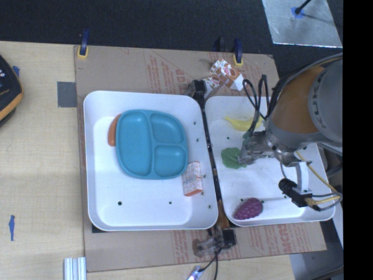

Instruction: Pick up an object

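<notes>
In the right bin [274, 212] lie a green leaf-like piece [231, 157], a yellow banana-like piece [240, 122] and a purple grape bunch [249, 208]. My gripper [249, 150] is low in this bin, its tip right at the green piece's right edge. The wrist above hides its fingertips. The left bin [99, 156] holds a blue divided plate [152, 144], an orange piece [111, 132] half under the plate's left rim, and a small printed packet [192, 179].
A crumpled wrapper [224, 74] lies on the cardboard behind the bins. Cables [303, 194] trail off the wrist over the right bin's right side. A dark device [7, 89] sits at the bench's left edge.
</notes>
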